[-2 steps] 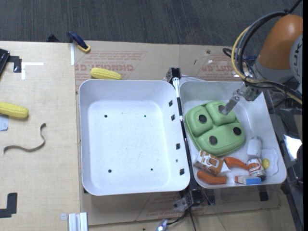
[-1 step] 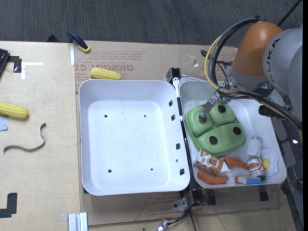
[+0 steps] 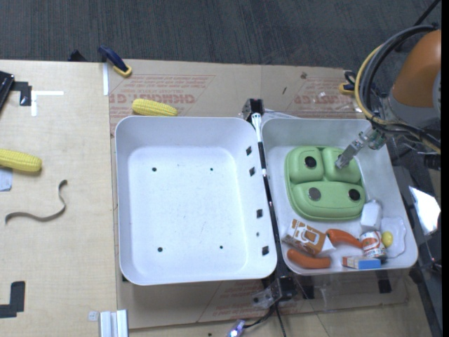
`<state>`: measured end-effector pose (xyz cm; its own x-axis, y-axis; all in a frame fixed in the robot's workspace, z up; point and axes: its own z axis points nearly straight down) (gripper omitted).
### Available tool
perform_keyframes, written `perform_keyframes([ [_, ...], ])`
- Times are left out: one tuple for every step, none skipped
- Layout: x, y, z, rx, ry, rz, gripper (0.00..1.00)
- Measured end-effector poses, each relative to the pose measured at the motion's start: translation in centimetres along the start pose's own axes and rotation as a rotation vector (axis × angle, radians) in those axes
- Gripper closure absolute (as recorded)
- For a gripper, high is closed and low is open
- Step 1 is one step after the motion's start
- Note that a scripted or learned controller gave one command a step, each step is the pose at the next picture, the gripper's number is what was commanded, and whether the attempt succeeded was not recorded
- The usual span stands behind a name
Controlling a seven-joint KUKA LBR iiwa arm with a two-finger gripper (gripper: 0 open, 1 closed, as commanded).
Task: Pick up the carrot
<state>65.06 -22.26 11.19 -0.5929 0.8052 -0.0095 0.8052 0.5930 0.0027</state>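
Note:
The carrot, a small orange tapered piece, lies in the front part of the right bin, between a small printed box and a little bottle. My gripper hangs over the far right part of a green moulded tray in the same bin. It is well behind the carrot and nothing shows in its grasp. The arm, with its orange band, enters from the upper right.
A reddish sausage-shaped piece lies at the right bin's front left, and a small blue-and-white block at the front right. The left bin adjoins it. Two corn cobs lie on the bench.

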Motion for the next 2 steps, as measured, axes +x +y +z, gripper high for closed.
perform_keyframes([
  [7.9,1.5,1.0,0.000,-0.013,0.115,0.00],
  [2.0,2.7,-4.9,0.002,0.003,0.275,0.00],
])
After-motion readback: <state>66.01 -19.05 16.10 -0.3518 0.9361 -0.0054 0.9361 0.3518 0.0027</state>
